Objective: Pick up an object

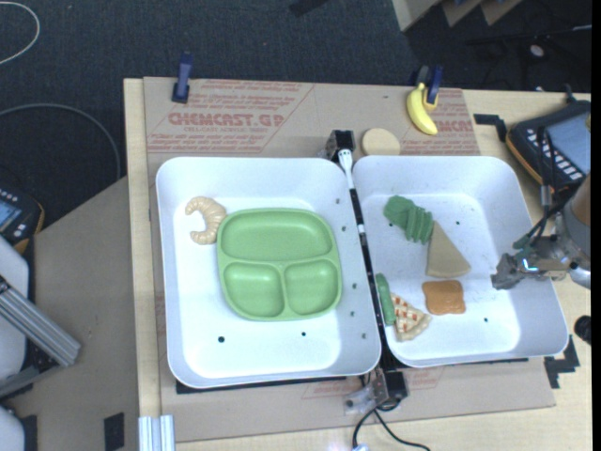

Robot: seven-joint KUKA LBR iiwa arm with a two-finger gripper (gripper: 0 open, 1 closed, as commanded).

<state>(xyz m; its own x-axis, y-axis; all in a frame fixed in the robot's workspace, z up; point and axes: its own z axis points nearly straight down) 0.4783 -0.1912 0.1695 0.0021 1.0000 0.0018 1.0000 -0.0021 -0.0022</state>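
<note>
The right bin (488, 181) holds a dark green ridged piece (409, 218), a tan wedge (445, 255), an orange-brown square piece (443, 297), a pizza slice (408, 318) and a thin green stick (383, 299) along its left wall. My gripper (512, 272) hangs low at the bin's right side, to the right of the orange-brown piece and apart from it. Nothing shows between its fingers.
The left bin (188, 186) bears a green divided plate (279, 262) and a tan croissant (205, 218) at its upper left. Behind the bins lie a yellow banana (421, 111) and a round tan disc (380, 142). A dark device (554, 144) sits at the right edge.
</note>
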